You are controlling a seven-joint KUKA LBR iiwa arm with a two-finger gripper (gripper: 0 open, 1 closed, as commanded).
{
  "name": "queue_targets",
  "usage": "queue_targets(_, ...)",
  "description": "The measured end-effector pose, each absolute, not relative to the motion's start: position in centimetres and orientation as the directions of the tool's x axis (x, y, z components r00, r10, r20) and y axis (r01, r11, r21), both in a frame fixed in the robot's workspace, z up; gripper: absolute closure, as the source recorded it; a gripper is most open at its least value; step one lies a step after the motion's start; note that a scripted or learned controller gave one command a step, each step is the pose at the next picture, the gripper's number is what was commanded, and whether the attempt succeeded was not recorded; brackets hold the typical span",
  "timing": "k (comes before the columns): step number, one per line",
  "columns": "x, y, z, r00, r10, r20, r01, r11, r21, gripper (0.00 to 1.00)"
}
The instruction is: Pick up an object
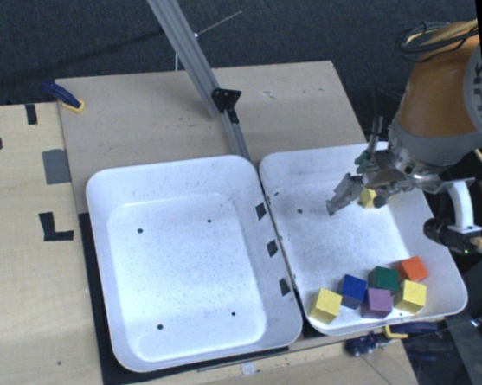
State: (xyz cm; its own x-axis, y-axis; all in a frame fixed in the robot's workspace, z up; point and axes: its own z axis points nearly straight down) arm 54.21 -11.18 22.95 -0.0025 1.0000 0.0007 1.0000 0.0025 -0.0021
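overhead, the hand (356, 196) hangs above the upper part of the right bin (317, 247), near its far right wall, fingers closed on a yellow block (366, 199). six more blocks crowd the near right corner: yellow (326, 305), blue (353, 289), purple (379, 301), green (383, 279), orange (413, 269), yellow (412, 296). the bin's middle floor lies bare, as does the left bin (184, 264).

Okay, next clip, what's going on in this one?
The arm reaches in over the right bin, its tool up near the bin's far half with a small yellow block right at it; whether it's gripped is unclear. Six coloured blocks sit clustered at the bin's near edge.
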Motion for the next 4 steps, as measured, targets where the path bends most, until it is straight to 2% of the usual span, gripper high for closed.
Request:
queue_targets(1,54.2,-11.2,23.0,-0.002,1.0,0.0,1.0,0.002,-0.002,0.0)
queue_targets(2,54.3,-10.9,18.6,-0.001,1.0,0.0,1.0,0.001,-0.006,0.0)
queue_targets(3,54.0,-10.7,12.1,-0.001,1.0,0.001,1.0,0.001,-0.009,0.0)
queue_targets(4,53.9,-10.7,9.0,-0.001,1.0,0.0,1.0,0.001,-0.005,0.0)
